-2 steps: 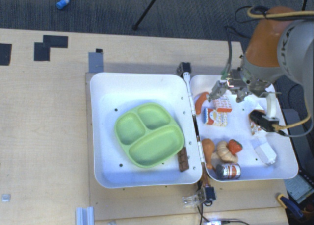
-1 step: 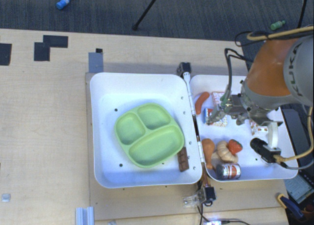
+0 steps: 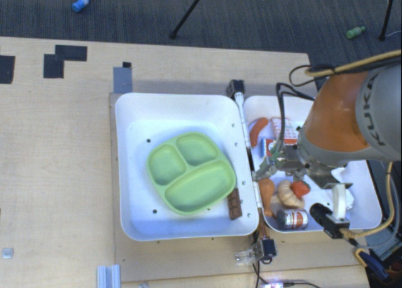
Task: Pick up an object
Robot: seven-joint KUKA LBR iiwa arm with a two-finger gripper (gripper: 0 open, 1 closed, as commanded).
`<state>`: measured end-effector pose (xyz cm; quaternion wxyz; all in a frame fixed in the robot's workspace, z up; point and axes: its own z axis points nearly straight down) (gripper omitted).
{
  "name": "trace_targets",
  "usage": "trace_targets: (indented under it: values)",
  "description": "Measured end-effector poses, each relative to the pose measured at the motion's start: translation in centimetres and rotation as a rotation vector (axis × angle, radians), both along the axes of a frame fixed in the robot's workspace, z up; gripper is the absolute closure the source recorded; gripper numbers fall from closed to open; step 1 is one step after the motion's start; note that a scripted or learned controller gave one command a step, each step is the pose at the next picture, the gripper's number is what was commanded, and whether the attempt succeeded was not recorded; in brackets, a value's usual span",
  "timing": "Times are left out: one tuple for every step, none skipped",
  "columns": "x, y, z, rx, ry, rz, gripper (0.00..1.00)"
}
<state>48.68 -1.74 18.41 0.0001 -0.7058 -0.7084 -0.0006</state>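
arm: grey with orange band, enters from 3 o'clock, wrist low over the right bin (image 3: 370,208)
gripper (image 3: 284,166): hangs over the toy pile at the bin's 9 o'clock side; whether it is released or clenched cannot be told — nothing is seen held
carrot (image 3: 267,192): orange, lies along the left wall, just below the gripper at 7 o'clock from it
croissant (image 3: 288,194): tan, touching the carrot's right side
tomato (image 3: 301,188): small, red, against the croissant at 2 o'clock
can (image 3: 292,219): dark with a red label, on its side at the bin's 6 o'clock rim
sausage (image 3: 257,131): red-orange, at 11 o'clock of the bin
handling: likely hollow plastic toys — light, stiff, smooth, apt to slip or roll; not fragile
hold: carrot looks the nearest pick; take it across the thick middle, jaws square to its length — the wall and croissant crowd both sides
left bin (image 3: 129,155): green plate (image 3: 191,172) in the centre, brown bar (image 3: 234,205) at its 4 o'clock
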Motion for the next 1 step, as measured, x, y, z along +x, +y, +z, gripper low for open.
trace_targets:
  values:
    - [0.17, 0.02, 1.06, 0.0, -0.004, 0.001, 1.0]
